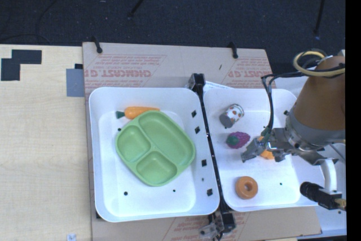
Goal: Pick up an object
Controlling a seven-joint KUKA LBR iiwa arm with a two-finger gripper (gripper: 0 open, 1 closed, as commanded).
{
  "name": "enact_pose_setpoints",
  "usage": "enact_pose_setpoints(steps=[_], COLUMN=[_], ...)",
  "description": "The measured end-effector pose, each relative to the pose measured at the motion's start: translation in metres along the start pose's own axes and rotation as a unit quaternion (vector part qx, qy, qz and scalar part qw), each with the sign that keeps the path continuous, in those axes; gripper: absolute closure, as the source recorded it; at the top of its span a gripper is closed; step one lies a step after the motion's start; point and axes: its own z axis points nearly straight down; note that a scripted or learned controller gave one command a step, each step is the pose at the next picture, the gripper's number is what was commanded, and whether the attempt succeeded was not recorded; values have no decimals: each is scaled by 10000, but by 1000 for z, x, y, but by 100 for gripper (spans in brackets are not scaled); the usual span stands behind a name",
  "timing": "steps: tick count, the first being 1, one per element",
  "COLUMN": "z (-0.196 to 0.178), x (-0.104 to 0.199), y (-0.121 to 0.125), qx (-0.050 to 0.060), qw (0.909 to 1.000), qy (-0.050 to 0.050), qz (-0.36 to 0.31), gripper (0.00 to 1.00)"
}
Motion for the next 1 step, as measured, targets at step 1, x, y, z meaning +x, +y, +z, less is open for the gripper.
enact_pose_setpoints(steps=[1], z=[45], x=[3], y=[-5], qx=[1], qw=[10000], qy=[2], qz=[1], gripper=[0])
